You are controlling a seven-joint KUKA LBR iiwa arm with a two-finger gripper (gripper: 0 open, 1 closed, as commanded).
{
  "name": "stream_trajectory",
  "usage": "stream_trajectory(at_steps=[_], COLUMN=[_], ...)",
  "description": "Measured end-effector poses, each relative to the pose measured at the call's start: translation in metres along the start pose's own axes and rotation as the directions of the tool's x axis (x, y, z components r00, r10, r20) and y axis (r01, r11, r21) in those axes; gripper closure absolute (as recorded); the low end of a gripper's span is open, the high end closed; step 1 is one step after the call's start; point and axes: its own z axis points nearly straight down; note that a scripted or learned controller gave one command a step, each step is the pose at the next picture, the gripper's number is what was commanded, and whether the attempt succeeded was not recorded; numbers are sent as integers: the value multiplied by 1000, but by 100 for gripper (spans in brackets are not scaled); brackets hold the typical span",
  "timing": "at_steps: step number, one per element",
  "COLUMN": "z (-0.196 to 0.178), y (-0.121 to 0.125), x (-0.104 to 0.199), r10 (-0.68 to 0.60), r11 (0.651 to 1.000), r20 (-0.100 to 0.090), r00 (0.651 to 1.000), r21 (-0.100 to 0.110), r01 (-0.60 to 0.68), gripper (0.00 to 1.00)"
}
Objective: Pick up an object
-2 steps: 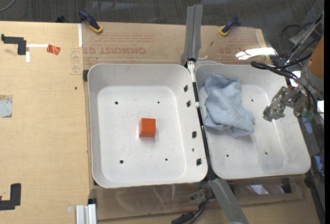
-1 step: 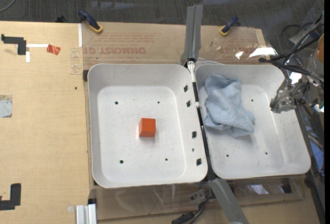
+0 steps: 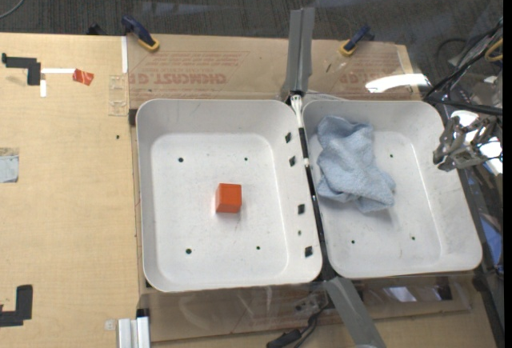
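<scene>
A small orange-red cube [image 3: 229, 198] sits near the middle of the left bin [image 3: 160, 258]. A crumpled light blue cloth [image 3: 353, 163] lies in the right bin [image 3: 432, 250], against its left wall. My gripper [image 3: 450, 150] hangs at the right bin's right rim, well away from the cloth and far from the cube. It is small and partly lost against the clutter behind it, and I see nothing held in it.
A divider with black clips [image 3: 304, 178] runs between the two bins. Cardboard [image 3: 216, 70] lies behind them with clamps [image 3: 141, 32] at its far edge. A wooden board [image 3: 64, 202] covers the left of the bench. Cables [image 3: 480, 58] crowd the right.
</scene>
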Motion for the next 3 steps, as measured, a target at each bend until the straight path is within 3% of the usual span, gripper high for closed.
stream_trajectory(at_steps=[1,2,3], z=[-59,-25,-49], y=[-8,-17,-8], x=[-13,-40,-15], r10=[-293,-706,-936], r11=[956,708,351], r20=[1,2,3], r00=[956,708,351], r21=[0,-2,-2], r01=[293,706,936], gripper=[100,100,100])
